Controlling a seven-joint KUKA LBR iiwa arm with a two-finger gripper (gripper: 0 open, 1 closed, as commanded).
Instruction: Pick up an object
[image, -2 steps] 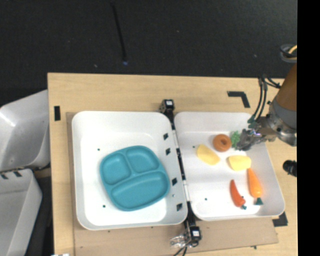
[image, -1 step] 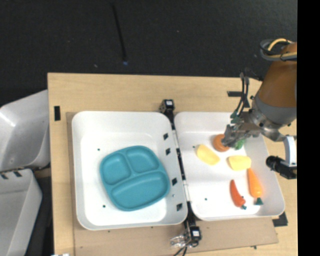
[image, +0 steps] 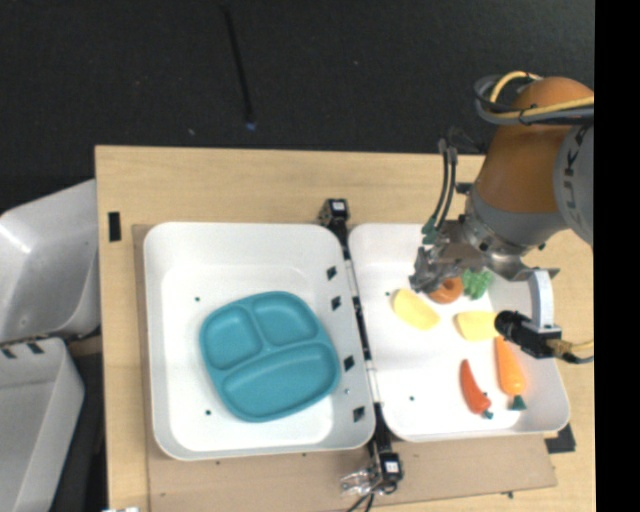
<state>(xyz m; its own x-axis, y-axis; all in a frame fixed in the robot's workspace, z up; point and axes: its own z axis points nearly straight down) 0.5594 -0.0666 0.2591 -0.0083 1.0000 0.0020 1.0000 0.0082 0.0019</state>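
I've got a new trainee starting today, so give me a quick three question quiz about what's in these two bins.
1. True or false: the teal three-compartment plastic plate lies in the right white bin.
2. Which lies nearest the right bin's front edge? A) pale yellow lemon-shaped toy B) red chilli-shaped toy C) small orange round toy with green leaves
3. Fill in: the arm's tool hangs over the ____ bin.

Key
1. False; it lies in the left white bin.
2. B.
3. Right, close to the small orange round toy at that bin's far side.
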